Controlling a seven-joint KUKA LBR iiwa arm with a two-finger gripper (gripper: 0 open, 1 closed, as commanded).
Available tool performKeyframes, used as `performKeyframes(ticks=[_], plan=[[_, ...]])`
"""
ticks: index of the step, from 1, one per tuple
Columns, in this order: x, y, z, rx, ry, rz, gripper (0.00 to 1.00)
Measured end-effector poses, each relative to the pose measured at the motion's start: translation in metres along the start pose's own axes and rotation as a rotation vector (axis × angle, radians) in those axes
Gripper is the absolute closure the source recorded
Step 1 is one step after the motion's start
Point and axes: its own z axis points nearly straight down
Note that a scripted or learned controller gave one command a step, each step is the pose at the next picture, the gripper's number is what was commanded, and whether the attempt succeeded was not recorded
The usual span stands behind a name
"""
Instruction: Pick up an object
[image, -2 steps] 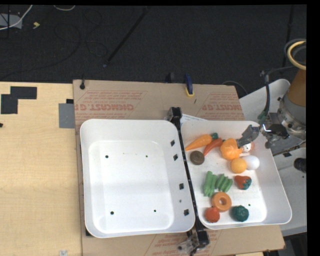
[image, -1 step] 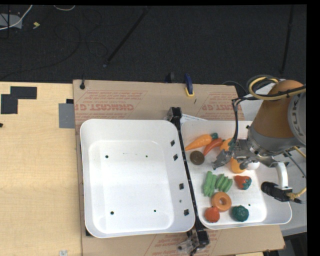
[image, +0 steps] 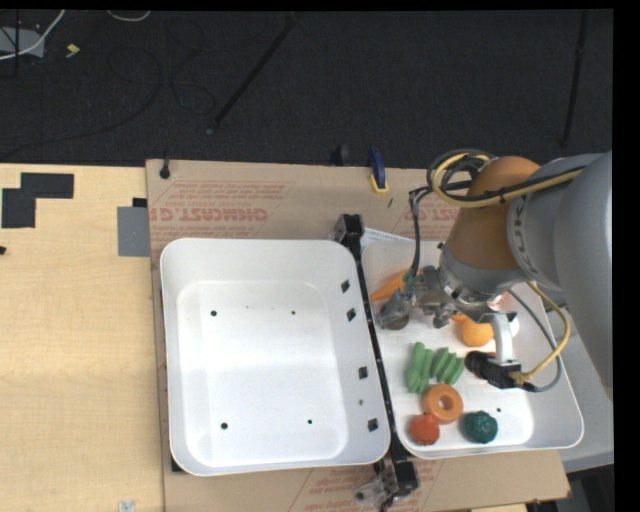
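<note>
Here the claw (image: 415, 305) hangs low in the right bin (image: 560, 425); whether it is open or closed, I cannot tell. An orange piece (image: 386, 288) lies just beside it at upper left, a green ridged toy (image: 432, 365) just below, and an orange ring (image: 442, 402) farther below.

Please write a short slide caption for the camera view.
Gripper hangs over the right bin above toy foods, near a green piece.

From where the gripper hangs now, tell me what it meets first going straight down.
Likely the orange piece under the gripper in the right bin, or bare floor beside it; depth is unclear from above.
</note>
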Motion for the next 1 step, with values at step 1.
performKeyframes(ticks=[1], plan=[[-0.0002,0.0442,0.0128,-0.004,-0.003,0.003,0.0]])
